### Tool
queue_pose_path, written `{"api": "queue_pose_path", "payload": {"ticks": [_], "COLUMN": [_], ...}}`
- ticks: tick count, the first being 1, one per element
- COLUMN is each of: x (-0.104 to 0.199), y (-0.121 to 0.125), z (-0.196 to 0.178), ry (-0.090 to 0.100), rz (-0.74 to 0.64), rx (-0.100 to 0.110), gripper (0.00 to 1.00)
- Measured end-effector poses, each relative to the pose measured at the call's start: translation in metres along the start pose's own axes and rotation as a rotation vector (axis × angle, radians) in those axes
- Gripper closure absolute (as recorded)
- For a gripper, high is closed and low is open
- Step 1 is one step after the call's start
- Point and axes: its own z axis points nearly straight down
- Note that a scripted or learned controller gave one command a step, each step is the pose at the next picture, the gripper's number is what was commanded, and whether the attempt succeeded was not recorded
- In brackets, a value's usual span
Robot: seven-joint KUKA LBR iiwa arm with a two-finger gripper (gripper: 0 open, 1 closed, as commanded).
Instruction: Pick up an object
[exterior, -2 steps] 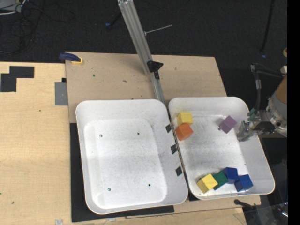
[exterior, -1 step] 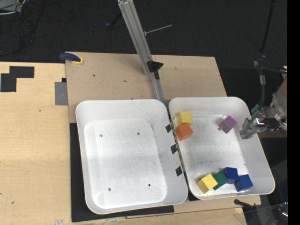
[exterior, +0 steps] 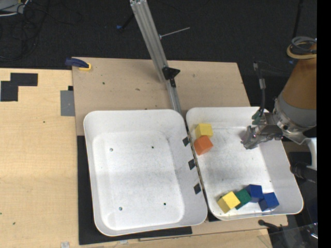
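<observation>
Five blocks in the right bin (exterior: 289, 190), in two groups. Against the bin's left wall, toward the far corner: a yellow block (exterior: 204, 129) with an orange block (exterior: 202, 145) touching it on the near side. Along the near edge, toward the right corner: a second yellow block (exterior: 228, 201), a green block (exterior: 242, 197) pressed beside it, then a blue block (exterior: 254, 191) and another blue block (exterior: 268, 201), all four huddled in a row and touching or nearly so.

Above the bin's right side, well apart from both groups, the fingers (exterior: 250, 138) at the end of the grey arm (exterior: 299, 105), pointing left over bare white floor. Nothing seen between them; too small and dark to tell whether spread or closed.

To the left, the left bin (exterior: 103, 128), side by side with the right one, with black clips (exterior: 191, 164) along the shared edge. Both bins on the wooden table (exterior: 124, 87). At the table's far left corner, a small blue and yellow clamp (exterior: 78, 63). From the far edge down toward the gap between the bins, a slanted metal rail (exterior: 152, 37).
</observation>
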Motion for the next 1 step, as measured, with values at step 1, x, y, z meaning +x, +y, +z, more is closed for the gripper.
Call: {"api": "queue_pose_path", "payload": {"ticks": [1], "x": [0.0424], "y": [0.0286], "z": [-0.0019], "ry": [-0.002], "rz": [0.0], "rx": [-0.004], "gripper": [1.0]}}
